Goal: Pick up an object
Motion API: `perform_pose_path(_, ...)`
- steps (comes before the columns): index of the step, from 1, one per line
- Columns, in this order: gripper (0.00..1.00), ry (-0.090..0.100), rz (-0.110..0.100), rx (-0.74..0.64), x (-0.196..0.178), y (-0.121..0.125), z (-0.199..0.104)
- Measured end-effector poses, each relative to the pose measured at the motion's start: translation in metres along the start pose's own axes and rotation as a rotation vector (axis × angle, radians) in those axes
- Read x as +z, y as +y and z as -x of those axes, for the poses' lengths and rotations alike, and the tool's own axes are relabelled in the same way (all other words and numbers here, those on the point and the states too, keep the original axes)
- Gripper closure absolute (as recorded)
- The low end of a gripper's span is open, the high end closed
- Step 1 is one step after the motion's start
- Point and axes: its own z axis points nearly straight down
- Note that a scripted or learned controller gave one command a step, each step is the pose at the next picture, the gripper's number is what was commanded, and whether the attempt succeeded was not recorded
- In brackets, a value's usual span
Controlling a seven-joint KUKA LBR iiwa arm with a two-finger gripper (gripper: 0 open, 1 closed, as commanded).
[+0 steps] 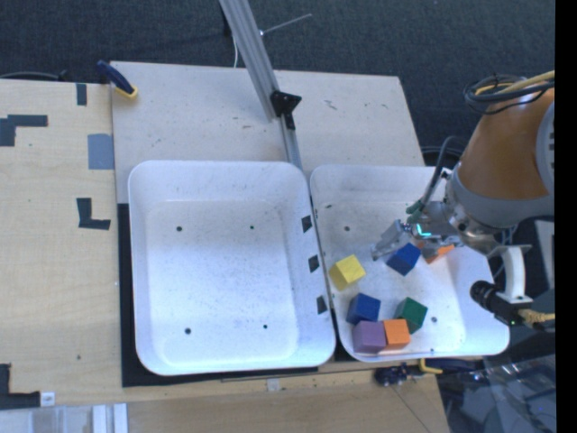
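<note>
Camera view is showing the end effector (pixel 403 242) hovering at 12 o'clock of 1 blue cube (pixel 403 259), its grip state impossible to tell.

Arm reaching into the right-hand bin

The gripper (pixel 403 239) hangs low over the right bin (pixel 361 188), just beside a blue block (pixel 404 259). Nearby lie a yellow block (pixel 347 271), another blue cube (pixel 364 308), a green one (pixel 413 313), purple (pixel 369 336) and orange (pixel 397 333).
</note>
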Motion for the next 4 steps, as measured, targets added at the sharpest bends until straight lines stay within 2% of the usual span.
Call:
perform_pose_path(1, 0.00, -0.001, 0.005, -0.001, -0.002, 0.001, 0.000)
perform_pose_path(3, 0.00, 0.000, -0.001, 0.000, 0.086, 0.001, -0.002)
perform_pose_path(4, 0.00, 0.002, 0.015, -0.003, 0.116, 0.006, -0.004)
